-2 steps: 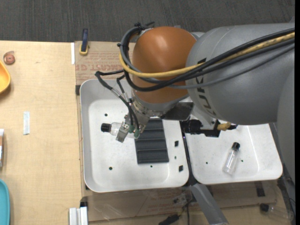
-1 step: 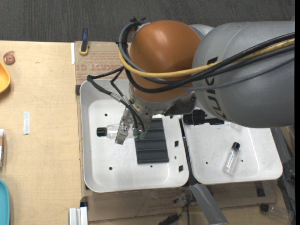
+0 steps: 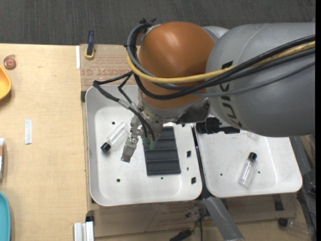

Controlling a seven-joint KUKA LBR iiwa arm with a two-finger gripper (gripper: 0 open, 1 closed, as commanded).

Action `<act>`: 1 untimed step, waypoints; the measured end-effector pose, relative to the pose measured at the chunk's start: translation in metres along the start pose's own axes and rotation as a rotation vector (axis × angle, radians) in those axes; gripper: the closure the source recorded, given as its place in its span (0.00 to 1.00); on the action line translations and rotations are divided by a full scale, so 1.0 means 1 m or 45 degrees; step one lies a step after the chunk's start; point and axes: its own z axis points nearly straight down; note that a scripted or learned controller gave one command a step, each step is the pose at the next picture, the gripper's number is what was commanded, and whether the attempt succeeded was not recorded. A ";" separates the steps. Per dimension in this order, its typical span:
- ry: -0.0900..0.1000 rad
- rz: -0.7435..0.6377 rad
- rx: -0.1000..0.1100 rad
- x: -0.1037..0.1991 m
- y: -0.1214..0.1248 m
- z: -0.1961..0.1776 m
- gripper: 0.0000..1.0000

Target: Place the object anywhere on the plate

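A clear vial with a black cap (image 3: 112, 137) lies tilted in the left part of the left bin (image 3: 100, 185). A black ribbed plate (image 3: 162, 157) lies flat near the middle of the same bin. My gripper (image 3: 129, 148) hangs low over the bin floor between the two, just right of the vial and at the plate's left edge. Nothing shows in its grasp. A second clear vial with a black cap (image 3: 247, 168) lies in the right bin (image 3: 281, 185). The arm's orange band and grey body cover the back of both bins.
Left of the bins is a wooden bench top (image 3: 45, 149) with a small white strip (image 3: 28, 132), an orange thing (image 3: 3, 84) at the left edge and a teal thing (image 3: 3, 217) at the lower left. A blue clamp (image 3: 91, 43) stands behind the left bin.
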 end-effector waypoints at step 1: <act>-0.001 0.005 0.000 -0.002 -0.001 -0.008 1.00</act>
